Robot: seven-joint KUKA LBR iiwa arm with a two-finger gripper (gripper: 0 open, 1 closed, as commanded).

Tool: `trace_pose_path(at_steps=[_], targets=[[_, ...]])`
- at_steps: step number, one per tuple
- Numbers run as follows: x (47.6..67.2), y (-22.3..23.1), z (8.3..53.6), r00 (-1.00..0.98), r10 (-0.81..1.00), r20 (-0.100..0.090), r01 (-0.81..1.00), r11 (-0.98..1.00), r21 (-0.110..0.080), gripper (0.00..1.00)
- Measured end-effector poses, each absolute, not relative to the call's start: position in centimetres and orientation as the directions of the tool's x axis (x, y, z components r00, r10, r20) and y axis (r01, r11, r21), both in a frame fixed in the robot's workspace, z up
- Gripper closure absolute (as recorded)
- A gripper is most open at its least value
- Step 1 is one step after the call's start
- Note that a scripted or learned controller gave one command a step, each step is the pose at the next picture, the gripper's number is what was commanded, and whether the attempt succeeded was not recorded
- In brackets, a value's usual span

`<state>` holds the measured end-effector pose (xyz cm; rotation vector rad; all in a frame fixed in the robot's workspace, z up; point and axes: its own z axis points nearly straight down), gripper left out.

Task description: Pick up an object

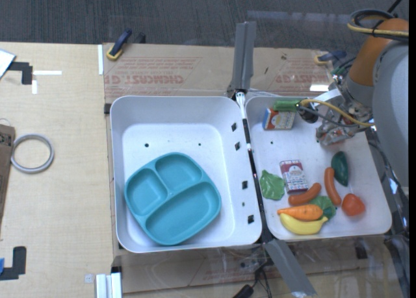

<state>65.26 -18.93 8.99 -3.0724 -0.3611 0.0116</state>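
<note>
My gripper point(333, 133) hangs low over the back right part of the right bin point(380, 225), with cables looped around the wrist. In front of it lies a dark green vegetable point(340, 167). To its left lies a small carton point(281, 117) with a green top near the back wall. Toy foods fill the front of the bin: a red box point(294, 174), a green leaf point(272, 185), two sausages point(305, 194) point(332, 186), a carrot point(301, 212), a banana point(303, 226) and a tomato point(353, 204).
The left bin point(120, 160) holds a teal divided plate point(172, 197). A roll of tape point(30, 153) lies on the wooden bench at the far left. A blue and yellow tool point(119, 43) rests on the cardboard behind the bins.
</note>
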Motion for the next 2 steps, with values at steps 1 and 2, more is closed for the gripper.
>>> trace_pose_path(at_steps=[1, 2], targets=[[65.6, -18.9, 9.0, 0.973, 0.232, -0.003, 0.232, -0.972, -0.048, 1.0], [63.2, -15.4, 11.2, 0.961, 0.276, -0.006, 0.276, -0.961, -0.004, 1.0]])
